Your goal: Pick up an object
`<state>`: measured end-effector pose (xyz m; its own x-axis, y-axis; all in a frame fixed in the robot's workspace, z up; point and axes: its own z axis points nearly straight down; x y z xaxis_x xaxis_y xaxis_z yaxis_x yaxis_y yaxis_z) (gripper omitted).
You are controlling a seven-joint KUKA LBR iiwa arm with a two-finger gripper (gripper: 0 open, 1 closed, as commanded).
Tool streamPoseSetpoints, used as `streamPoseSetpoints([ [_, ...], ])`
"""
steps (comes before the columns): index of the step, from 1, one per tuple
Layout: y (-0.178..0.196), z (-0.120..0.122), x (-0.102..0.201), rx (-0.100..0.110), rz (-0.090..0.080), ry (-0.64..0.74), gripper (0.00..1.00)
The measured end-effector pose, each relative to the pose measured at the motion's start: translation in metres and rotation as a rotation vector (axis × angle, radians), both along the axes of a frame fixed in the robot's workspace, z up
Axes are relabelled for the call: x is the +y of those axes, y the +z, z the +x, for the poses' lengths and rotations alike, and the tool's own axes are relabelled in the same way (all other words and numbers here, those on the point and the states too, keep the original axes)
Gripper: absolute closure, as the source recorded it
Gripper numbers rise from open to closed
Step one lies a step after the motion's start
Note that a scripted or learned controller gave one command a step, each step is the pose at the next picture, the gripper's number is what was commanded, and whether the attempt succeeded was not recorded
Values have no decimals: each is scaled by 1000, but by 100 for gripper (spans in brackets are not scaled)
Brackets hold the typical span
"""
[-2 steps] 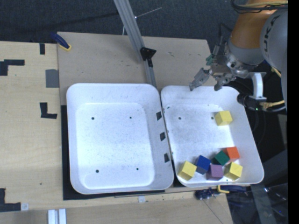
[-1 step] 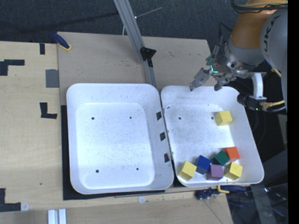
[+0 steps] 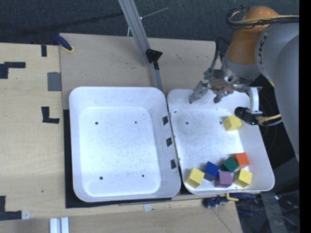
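Yellow cube (image 3: 232, 123) lies loose in the right bin (image 3: 204, 130), near the hand (image 3: 208, 95), which we note spread and carrying nothing at the far rim. We judge no pick made; everything remains.

Blocks (image 3: 221, 174) clustered at near edge of right bin (image 3: 194, 130); left bin (image 3: 82, 106) beside.
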<state>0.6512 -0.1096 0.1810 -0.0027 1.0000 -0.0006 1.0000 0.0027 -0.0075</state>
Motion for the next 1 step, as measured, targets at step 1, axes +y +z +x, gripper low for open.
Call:
streamPoseSetpoints([
  [1,-54,-8,-7,0,0,-2,0],
])
